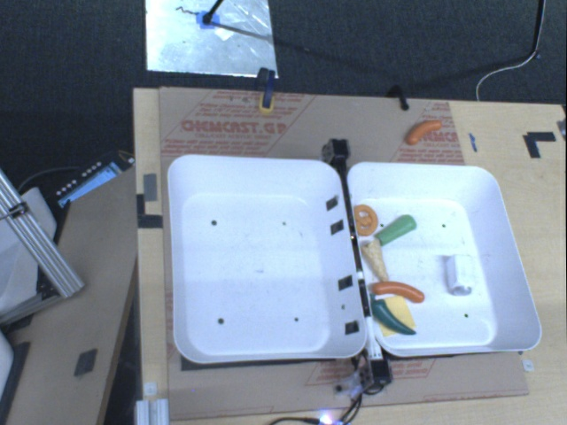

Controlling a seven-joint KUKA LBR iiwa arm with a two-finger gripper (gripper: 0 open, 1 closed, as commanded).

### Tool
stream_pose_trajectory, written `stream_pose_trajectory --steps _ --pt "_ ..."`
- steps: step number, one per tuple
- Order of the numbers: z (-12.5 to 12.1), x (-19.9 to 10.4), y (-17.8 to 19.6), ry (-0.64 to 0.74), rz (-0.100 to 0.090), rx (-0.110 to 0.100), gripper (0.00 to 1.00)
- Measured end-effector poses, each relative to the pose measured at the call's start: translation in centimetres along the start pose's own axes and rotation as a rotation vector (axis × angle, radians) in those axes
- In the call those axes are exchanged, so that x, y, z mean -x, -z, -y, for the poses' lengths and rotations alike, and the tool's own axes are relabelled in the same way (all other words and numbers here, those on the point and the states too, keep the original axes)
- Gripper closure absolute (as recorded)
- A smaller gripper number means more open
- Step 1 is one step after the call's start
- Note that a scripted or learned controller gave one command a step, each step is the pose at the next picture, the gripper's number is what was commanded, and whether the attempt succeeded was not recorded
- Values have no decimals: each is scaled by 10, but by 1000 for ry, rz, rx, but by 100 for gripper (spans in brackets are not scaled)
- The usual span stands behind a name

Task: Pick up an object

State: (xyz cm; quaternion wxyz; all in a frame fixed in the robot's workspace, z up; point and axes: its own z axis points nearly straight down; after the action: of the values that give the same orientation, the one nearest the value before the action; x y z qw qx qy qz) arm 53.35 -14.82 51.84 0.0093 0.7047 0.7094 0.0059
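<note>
Lying against the left wall of the right bin (505,237), the objects form a loose column: an orange ring (364,219), a green cylinder (396,228) whose long axis slants from lower left to upper right, a pale cone (376,257) pointing roughly up the view, an orange sausage (397,291) running nearly left to right, and a dark green piece (392,317) over a yellow one (403,308). A white roll (458,274) lies apart toward the bin's middle with its axis running up the view, while a second orange sausage (423,131) rests on the bench (496,122) beyond the bins and the left bin (190,264) sits alongside. Whether the gripper is released or clenched cannot be told.
</note>
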Motion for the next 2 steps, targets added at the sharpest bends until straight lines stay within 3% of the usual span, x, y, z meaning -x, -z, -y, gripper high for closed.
stream_pose_trajectory --steps 1,2 --pt "-32 61 15 -8 0 -15 100" --pt "19 -53 -175 5 -11 -37 100"
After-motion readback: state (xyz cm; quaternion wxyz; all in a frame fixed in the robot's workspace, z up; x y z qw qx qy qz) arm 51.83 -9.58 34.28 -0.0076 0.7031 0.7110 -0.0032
